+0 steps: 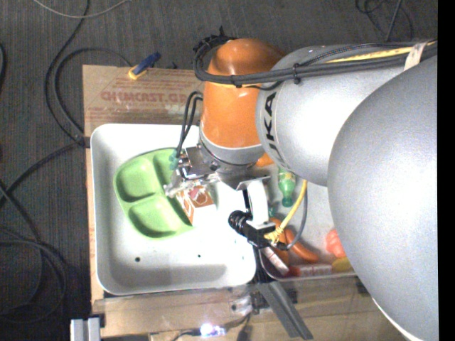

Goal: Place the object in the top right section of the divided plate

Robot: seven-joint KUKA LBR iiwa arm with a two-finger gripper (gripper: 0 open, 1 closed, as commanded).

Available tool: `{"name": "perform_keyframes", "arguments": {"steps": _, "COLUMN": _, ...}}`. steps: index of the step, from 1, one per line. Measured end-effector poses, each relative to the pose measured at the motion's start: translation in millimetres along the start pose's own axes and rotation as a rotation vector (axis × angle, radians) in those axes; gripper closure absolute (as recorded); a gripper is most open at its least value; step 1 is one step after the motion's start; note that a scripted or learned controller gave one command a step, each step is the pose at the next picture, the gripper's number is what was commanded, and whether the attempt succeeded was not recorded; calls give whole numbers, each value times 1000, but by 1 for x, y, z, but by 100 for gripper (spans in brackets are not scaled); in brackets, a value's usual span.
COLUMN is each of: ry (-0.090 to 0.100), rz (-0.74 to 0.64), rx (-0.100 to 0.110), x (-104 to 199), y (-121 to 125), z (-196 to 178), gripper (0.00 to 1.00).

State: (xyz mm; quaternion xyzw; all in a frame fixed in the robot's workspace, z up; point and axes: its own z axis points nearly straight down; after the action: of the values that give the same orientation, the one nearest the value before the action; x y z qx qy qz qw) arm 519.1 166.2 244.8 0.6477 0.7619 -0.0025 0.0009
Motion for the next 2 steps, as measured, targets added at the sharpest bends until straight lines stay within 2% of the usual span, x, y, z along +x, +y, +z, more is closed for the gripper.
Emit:
{"name": "perform_keyframes", "arguments": {"steps": 1, "ry": 1, "rz": -155, "rx": -2, "x": -84, "y": -19, "z": -51, "gripper": 100}}
{"name": "perform_keyframes", "arguments": {"steps": 2, "ry": 4, "rz": -368, "rx": 2, "x": 8, "y": 2, "z": 46, "gripper": 100}}
